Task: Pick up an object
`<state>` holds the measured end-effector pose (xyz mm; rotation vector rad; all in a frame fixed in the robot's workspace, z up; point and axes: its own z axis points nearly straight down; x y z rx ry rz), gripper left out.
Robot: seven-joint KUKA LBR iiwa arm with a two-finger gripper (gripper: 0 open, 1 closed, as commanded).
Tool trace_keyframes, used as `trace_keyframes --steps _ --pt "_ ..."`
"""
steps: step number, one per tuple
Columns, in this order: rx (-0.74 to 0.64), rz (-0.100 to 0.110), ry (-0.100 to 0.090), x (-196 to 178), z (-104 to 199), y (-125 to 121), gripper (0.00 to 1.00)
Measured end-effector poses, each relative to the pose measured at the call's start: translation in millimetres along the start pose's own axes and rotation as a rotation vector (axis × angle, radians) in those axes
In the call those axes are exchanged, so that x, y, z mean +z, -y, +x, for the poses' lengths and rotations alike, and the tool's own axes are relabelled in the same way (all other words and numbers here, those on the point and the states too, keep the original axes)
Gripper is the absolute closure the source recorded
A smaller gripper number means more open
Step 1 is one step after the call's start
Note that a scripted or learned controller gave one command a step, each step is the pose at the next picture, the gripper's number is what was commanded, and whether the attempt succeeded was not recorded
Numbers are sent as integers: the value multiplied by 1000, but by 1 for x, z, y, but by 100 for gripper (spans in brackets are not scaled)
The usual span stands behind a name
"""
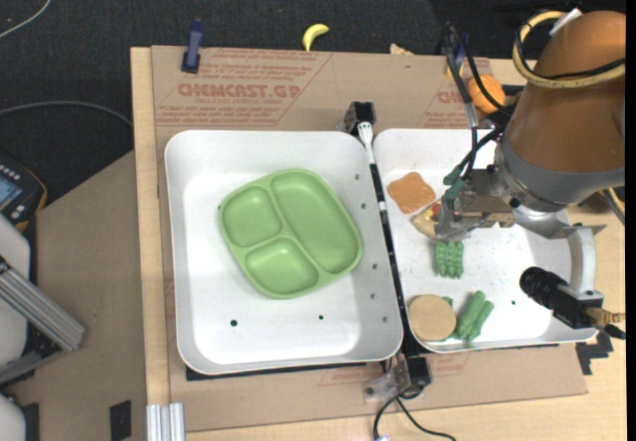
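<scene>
In the right bin [517, 325], nearest the camera, a tan disc [431, 317] lies touching a green toy [473, 315]. Farther in, a second green piece [449, 257] sits just below the gripper [459, 221]; its grip cannot be made out. An orange slice [410, 192] lies beyond. The left bin [199, 260] holds a green tray [289, 231].
</scene>
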<state>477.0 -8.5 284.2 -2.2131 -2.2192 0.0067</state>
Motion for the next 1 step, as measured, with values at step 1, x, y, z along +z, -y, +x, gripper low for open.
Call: trace_keyframes --steps 1 --pt "-4 -21 0 -95 35 -3 100"
